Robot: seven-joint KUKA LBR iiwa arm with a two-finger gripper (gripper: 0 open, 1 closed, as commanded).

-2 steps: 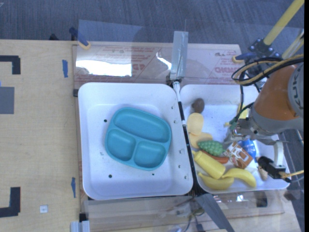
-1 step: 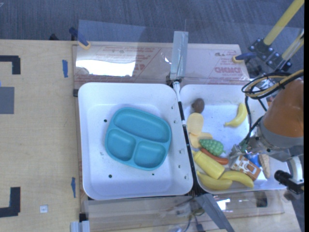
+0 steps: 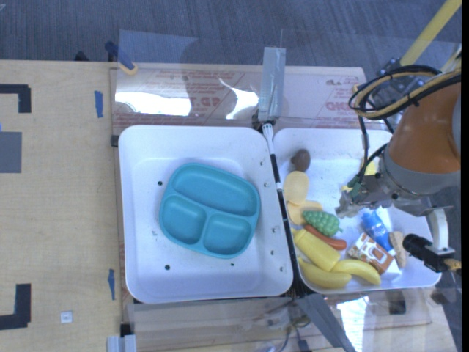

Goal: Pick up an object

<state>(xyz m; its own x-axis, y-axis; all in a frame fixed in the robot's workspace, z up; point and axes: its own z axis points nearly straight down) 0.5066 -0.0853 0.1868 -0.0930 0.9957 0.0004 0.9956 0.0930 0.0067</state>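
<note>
From my screen I see a grey-blue carpet floor along the far edge of the bench. The bench top is light wood, with black marks near its left edge and small pieces of blue tape. Strong light reflects on a clear plastic sheet at the far side

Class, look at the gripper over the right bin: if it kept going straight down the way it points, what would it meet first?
Probably the blue packet lying just beneath the gripper in the right bin. Depth is hard to judge from above, so it might instead reach bare bin floor beside it.
</note>
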